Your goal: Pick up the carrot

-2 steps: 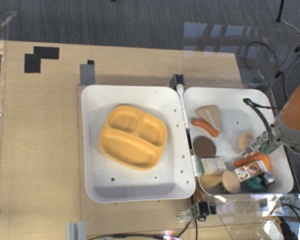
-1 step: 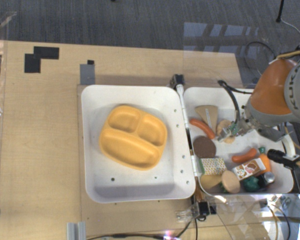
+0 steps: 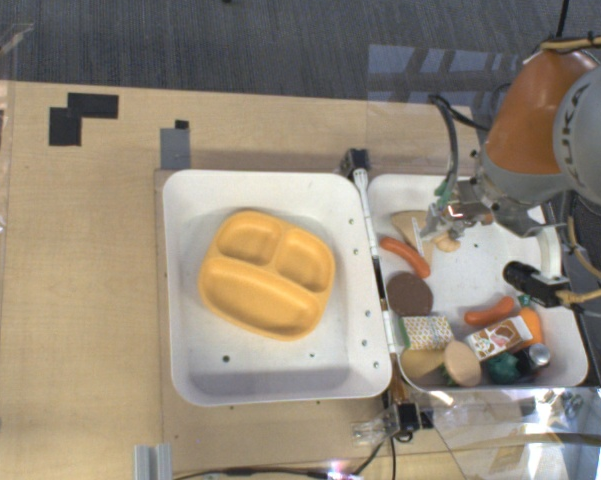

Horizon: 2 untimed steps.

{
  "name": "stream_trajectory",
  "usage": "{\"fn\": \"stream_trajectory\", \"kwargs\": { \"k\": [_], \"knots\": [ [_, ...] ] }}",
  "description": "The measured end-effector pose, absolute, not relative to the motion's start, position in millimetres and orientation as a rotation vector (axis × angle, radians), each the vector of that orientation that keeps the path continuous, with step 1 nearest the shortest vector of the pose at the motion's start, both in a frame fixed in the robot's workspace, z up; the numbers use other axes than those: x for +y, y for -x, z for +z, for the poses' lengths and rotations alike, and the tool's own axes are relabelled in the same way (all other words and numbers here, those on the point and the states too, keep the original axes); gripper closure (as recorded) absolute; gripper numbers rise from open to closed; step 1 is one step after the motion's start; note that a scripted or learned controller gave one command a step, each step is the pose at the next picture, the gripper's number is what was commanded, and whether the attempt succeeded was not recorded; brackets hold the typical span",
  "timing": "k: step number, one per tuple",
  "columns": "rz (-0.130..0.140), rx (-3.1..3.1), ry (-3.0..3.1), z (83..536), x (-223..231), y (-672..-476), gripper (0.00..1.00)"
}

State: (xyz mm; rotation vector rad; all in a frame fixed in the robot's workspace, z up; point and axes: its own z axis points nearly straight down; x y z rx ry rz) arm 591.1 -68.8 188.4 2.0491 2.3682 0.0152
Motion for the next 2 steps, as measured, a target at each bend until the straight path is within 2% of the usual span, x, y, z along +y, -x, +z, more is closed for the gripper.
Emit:
{"fn": "stream_trajectory", "kwargs": {
  "k": [1, 2],
  "knots": [
    [0.013, 2.280, -2.157, 185, 12, -593.6, 1.00],
    [0.009, 2.075, -2.358, 185, 85, -607.8, 1.00]
  ]
}}
